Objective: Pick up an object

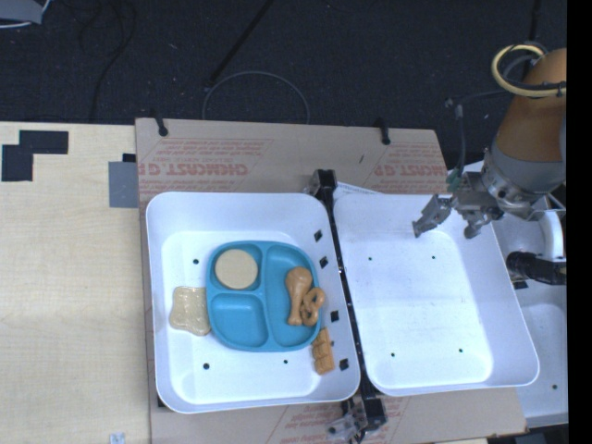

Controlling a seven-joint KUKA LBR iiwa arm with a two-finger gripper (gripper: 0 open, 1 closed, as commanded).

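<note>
Gripper (453,218) over the right bin (444,377) — nothing held

Fingers apart. Well left of it, the blue tray (242,326) carries a round cookie (236,269) — pretzel (305,296) beside.

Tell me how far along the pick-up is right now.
Nothing looks picked yet. The gripper hangs open over the right bin, holding nothing. The blue divided plate with its round cracker and pretzel-like piece sits in the left bin. Reaching, grasping and lifting all remain.
</note>
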